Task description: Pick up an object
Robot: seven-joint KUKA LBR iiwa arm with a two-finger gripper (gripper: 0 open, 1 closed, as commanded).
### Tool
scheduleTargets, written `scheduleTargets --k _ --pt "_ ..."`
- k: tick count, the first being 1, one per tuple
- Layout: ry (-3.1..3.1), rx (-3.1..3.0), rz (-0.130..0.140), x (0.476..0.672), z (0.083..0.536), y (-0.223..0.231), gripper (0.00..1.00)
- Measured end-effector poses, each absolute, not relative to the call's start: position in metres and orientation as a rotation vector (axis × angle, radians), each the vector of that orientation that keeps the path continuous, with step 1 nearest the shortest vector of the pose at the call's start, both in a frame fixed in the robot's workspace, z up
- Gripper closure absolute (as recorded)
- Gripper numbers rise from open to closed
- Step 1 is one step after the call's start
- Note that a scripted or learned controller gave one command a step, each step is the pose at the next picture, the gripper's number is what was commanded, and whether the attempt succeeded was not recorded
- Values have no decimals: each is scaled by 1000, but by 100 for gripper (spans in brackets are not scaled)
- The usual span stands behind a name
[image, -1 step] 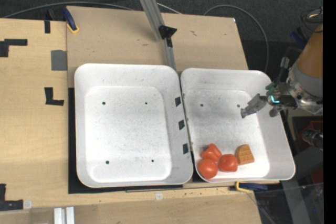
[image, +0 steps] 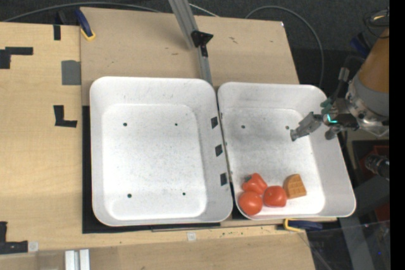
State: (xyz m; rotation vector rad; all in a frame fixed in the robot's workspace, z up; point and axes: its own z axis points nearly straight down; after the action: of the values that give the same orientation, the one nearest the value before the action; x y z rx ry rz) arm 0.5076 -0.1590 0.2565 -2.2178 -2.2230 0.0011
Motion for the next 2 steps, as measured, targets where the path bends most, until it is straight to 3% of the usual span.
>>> scheduleTargets --k 1,2 --pt "-2219 -2217 6 514 210 -158 0" --pt "-2218 -2218 6 508 165 -158 0"
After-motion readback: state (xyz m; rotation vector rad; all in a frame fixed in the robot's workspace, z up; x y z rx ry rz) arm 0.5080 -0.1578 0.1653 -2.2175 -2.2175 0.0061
